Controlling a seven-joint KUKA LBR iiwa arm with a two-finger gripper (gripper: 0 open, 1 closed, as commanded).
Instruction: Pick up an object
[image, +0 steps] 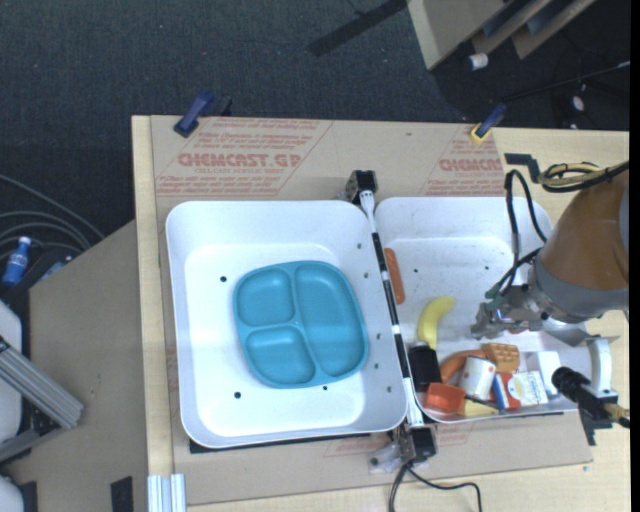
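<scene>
We judge the banana (434, 320) — just left of our gripper (497, 318) — light, smooth, slightly soft; we'd grasp its middle. Gripper state: we cannot tell.

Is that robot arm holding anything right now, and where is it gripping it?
It cannot be told: the gripper hangs over the right bin near the banana, with nothing visibly between its fingers.

Single fixed camera, above bench (300, 150), slanting down, both bins (190, 300)

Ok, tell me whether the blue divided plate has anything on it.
Empty. The blue divided plate lies flat in the left bin, and all of its compartments show bare blue. The toy food is piled in the right bin.
</scene>
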